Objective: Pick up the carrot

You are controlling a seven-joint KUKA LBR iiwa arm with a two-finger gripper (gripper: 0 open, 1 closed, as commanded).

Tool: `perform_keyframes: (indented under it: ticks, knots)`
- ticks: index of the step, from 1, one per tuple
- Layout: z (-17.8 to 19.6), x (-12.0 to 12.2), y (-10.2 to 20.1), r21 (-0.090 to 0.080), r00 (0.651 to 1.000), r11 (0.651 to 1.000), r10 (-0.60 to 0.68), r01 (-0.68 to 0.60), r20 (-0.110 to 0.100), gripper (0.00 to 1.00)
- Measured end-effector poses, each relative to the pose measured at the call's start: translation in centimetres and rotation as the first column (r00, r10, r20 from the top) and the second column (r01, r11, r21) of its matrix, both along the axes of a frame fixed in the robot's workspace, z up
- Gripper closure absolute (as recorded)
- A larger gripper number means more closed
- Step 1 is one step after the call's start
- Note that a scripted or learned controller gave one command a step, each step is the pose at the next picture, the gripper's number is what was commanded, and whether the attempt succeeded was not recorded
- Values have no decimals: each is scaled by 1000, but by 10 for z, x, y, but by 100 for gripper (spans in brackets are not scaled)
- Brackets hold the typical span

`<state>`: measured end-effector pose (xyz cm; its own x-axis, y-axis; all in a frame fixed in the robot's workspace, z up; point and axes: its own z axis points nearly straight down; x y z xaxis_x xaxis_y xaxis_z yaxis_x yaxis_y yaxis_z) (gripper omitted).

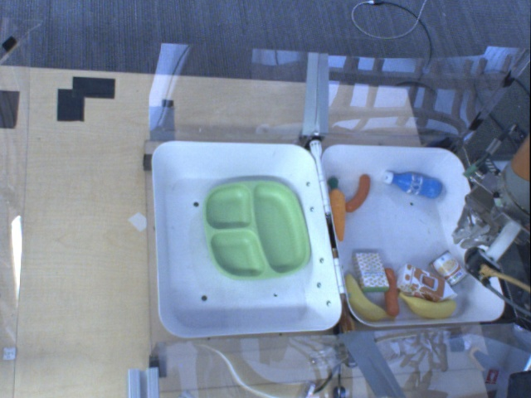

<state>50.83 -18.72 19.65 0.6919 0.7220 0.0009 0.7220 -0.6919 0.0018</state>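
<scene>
Bananas [369, 298] line the right bin's [448, 160] near wall; carrot [338, 211] hugs its left wall, and the tool [485, 243] hovers at the right rim.

Robotics lab: wooden bench [75, 247], two white bins [174, 305], clear guard panels, loose cable [398, 15] on carpet.
</scene>
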Motion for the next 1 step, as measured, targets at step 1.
perform_keyframes:
  ticks: [1]
  knots:
    - [10, 1, 1, -1, 1000, 1000, 7, -7, 2, 100]
